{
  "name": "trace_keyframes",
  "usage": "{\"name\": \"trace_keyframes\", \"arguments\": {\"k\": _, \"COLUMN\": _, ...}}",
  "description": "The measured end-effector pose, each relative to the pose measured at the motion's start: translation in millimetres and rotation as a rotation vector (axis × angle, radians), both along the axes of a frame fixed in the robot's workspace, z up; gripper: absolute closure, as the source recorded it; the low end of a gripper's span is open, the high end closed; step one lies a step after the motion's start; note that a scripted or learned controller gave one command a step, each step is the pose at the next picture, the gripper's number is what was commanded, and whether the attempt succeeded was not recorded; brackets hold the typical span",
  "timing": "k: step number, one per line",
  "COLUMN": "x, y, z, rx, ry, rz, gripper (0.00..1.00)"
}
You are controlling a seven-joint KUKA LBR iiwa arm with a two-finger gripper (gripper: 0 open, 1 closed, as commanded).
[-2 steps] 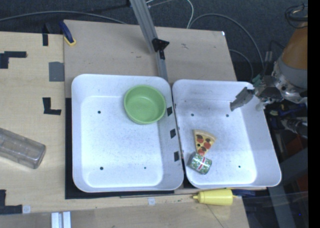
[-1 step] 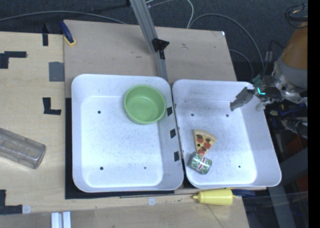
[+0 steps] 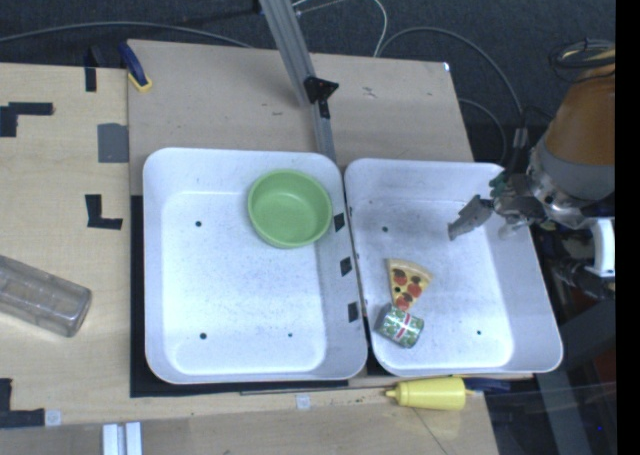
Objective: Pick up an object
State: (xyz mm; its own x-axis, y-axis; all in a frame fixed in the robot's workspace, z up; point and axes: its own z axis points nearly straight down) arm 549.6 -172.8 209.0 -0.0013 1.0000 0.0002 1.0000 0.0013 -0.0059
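Over the right bin (image 3: 520, 338), I note my pincer (image 3: 490, 215) hanging open and empty. Approach step: next, descend onto the pizza slice (image 3: 408, 284) lying below-left, near the can (image 3: 400, 326).

Grey arm (image 3: 578, 165) showing an orange band above the wrist, grey metal gripper (image 3: 480, 213) showing slim tapering fingers

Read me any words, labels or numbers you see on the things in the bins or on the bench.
None can be read.
Small can in the right bin: green and red patterned label, too blurred to read.
Yellow bottle at the bench's front edge: no lettering visible.
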Motion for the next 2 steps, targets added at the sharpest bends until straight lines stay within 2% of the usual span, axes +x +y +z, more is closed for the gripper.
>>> {"name": "trace_keyframes", "arguments": {"k": 2, "x": -5.7, "y": 13.6, "z": -92.5, "rx": 0.001, "ry": 0.001, "rz": 0.001, "gripper": 0.0}}
